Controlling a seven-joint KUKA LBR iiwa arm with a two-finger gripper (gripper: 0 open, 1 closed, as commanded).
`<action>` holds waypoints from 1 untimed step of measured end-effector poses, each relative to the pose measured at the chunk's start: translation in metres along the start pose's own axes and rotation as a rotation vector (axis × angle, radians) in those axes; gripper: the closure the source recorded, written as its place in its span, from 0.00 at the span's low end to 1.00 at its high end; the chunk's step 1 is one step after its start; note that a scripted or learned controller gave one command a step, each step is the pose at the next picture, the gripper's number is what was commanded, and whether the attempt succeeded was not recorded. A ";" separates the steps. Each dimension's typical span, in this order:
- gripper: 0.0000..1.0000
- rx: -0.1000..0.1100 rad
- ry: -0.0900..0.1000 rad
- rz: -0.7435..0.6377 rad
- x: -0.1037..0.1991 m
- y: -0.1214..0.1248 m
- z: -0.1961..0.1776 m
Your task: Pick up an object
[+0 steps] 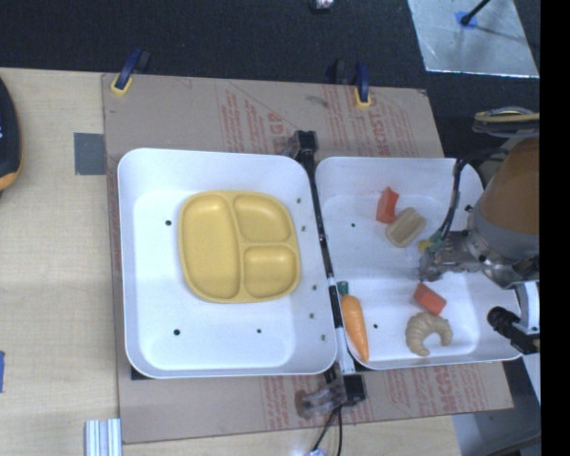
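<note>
Here, the arm leans over the right bin (361, 174) from the right edge.
Its gripper (435, 257) hangs low among the food toys; how its claw stands, I cannot tell. Red piece (430, 299) just below it, croissant (427, 333) nearer, carrot (353, 327) on the rim, yellow tray (238, 246) left.

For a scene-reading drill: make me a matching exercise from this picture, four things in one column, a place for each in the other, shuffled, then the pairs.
Things:
1. yellow divided plate
2. carrot
3. croissant
4. tan bread piece

Places:
A. near front edge of the right bin
B. on the rim between the two bins
C. middle of the left bin
D. beside the upper red piece

Pairs: 1-C, 2-B, 3-A, 4-D
</note>
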State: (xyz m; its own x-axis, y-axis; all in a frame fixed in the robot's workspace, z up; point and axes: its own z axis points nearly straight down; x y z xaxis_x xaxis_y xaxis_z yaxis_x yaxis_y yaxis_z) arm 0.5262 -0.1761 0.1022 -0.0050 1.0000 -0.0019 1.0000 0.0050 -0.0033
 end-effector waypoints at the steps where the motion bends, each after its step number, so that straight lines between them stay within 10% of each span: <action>1: 0.00 -0.001 0.000 0.000 0.000 0.000 0.000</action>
State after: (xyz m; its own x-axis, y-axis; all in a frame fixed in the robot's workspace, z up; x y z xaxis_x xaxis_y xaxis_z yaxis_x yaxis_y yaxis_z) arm 0.5262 -0.1760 0.1019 -0.0052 1.0000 -0.0022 1.0000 0.0052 -0.0025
